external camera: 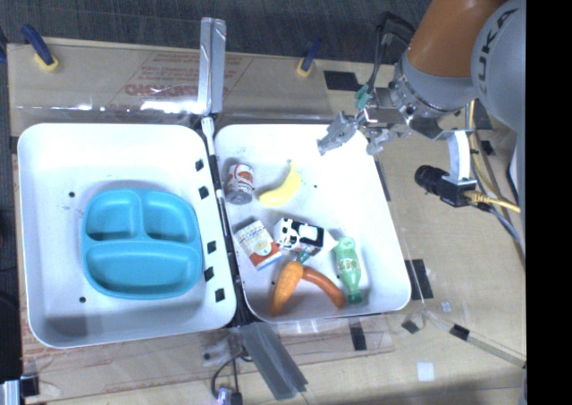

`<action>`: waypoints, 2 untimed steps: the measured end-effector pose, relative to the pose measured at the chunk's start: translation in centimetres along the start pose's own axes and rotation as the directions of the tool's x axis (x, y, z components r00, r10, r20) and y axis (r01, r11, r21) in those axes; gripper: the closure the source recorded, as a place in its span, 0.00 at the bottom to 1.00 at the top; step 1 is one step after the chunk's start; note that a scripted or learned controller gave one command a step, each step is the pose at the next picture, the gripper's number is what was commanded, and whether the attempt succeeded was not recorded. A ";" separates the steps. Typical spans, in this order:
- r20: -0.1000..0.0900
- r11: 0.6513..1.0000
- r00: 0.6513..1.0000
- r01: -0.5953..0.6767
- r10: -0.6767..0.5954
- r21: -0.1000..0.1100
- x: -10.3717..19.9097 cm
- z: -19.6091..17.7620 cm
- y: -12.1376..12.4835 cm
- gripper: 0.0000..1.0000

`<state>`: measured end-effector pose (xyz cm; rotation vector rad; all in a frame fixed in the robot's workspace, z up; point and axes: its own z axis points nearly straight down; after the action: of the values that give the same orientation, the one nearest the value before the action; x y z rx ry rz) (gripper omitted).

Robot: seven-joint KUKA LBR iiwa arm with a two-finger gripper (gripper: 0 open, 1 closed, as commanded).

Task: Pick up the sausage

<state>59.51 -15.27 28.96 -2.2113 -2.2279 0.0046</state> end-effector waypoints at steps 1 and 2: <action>-0.001 1.000 1.000 0.010 -0.010 0.000 -2.9 8.5 -8.1 0.00; 0.019 0.875 0.875 0.485 -0.484 -0.017 -5.0 17.8 -10.9 0.00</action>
<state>48.55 -20.32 11.24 -1.5958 -2.7314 -0.0054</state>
